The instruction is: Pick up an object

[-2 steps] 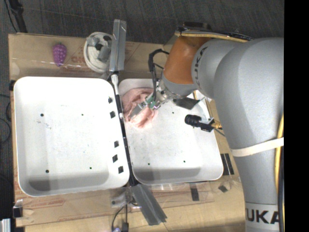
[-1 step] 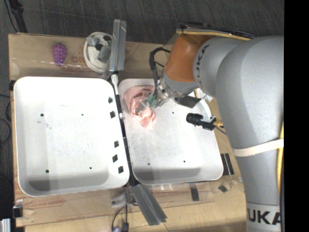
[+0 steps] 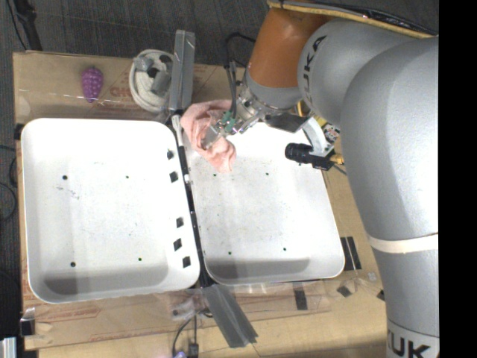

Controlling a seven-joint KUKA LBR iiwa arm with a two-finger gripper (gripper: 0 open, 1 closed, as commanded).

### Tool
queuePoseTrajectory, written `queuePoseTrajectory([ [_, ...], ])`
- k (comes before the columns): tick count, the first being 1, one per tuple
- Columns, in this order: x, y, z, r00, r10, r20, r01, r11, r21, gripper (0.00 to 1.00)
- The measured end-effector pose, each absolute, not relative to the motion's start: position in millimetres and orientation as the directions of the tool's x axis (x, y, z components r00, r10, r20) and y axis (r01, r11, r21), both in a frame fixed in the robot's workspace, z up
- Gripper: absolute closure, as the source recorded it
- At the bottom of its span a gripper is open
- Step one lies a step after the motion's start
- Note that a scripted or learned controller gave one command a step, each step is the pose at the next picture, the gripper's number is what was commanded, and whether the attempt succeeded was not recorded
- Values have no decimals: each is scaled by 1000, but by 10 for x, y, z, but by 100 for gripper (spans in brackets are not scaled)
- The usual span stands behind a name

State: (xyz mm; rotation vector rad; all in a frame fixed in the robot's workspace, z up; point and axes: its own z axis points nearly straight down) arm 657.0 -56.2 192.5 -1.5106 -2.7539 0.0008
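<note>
I see the pink cloth (image 3: 209, 131) bunched directly under and around my pincer (image 3: 221, 130), at the far left corner of the right bin (image 3: 268, 230). The pincer's tip is pressed into the crumpled fabric, and it seems clamped on a fold, though the fingers are small and partly buried, so I can't be sure. Left of the pincer lies the left bin (image 3: 97, 200). Beyond it, on the surface (image 3: 52, 80), sits 1 purple object (image 3: 92, 83).

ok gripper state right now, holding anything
gripper: down on the pink cloth at the right bin's far left corner; open or shut, and any hold, cannot be told.
</note>
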Motion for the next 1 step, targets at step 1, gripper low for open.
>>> queuePoseTrajectory([
  [1, 6565, -520, 2187, -391, 920, 0, 920, 391, -2, 100],
])
